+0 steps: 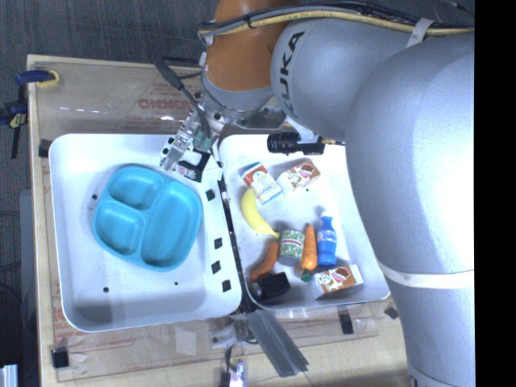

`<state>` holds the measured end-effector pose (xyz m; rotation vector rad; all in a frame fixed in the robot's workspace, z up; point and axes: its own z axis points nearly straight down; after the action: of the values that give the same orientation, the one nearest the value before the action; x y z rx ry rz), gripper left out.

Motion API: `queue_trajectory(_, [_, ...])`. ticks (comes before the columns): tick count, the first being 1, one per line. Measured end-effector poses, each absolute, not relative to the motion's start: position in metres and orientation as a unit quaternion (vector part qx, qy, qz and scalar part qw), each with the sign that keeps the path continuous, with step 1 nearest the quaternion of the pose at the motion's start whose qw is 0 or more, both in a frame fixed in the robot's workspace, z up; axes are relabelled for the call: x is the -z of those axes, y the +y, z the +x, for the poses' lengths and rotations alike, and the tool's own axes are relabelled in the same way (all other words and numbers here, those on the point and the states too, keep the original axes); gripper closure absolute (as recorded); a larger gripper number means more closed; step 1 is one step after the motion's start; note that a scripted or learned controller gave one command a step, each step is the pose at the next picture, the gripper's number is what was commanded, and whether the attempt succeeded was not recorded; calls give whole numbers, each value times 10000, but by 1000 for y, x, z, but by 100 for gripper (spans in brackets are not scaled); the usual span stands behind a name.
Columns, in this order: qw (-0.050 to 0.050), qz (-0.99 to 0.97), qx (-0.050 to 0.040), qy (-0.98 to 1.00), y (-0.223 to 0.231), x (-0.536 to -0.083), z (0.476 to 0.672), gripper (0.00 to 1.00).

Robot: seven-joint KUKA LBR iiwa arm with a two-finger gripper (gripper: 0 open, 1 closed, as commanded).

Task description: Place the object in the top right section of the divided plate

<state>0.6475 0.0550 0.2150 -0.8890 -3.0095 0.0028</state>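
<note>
The blue divided plate (149, 216) lies in the left bin (72, 289), with two small sections on its left and one large section on its right, all bare. My gripper (186, 150) hangs over the left bin's far right corner, just beyond the plate's upper right rim. Its tip is small and cluttered in this view, and I cannot make out any object in it. The grey arm and orange band (242, 31) reach in from the upper right.
The right bin (355, 216) holds two small cartons (262, 182) (298, 174), a banana (256, 214), a can (290, 243), a carrot (310, 248), a blue bottle (326, 242), another carton (337, 280) and a black item (274, 285). The arm covers that bin's right side.
</note>
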Motion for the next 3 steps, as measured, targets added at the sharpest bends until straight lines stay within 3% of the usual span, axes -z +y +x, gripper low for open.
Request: queue_trajectory(3, [-7,-2327,-1,-9726,57,-222,646,100])
